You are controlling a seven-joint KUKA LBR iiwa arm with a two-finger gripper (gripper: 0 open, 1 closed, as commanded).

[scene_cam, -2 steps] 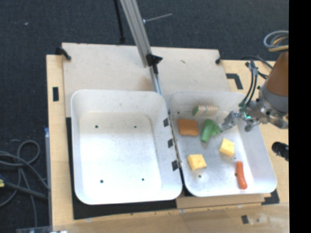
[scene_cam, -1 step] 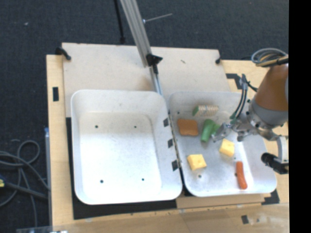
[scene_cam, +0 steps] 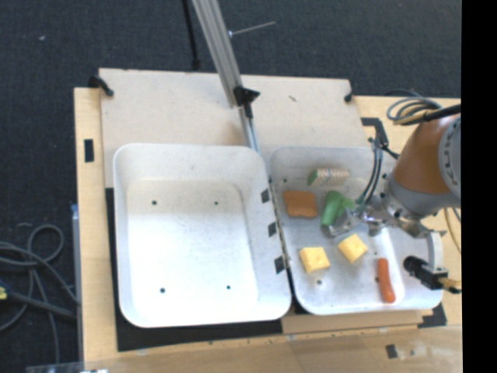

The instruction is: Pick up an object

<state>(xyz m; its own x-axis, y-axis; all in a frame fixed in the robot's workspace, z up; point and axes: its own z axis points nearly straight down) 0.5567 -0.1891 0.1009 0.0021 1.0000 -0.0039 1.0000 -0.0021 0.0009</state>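
Gripper [scene_cam: 347,222] sits low in the right bin [scene_cam: 311,301], touching the green piece [scene_cam: 335,206]; we can't tell its state. Piece looks light, smooth, maybe slippery, so we'd pinch across its narrow middle.

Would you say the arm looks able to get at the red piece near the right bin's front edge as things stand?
Probably yes: the red piece lies alone on the bin floor, apart from the yellow cubes, and the gripper hangs close by above the same bin.
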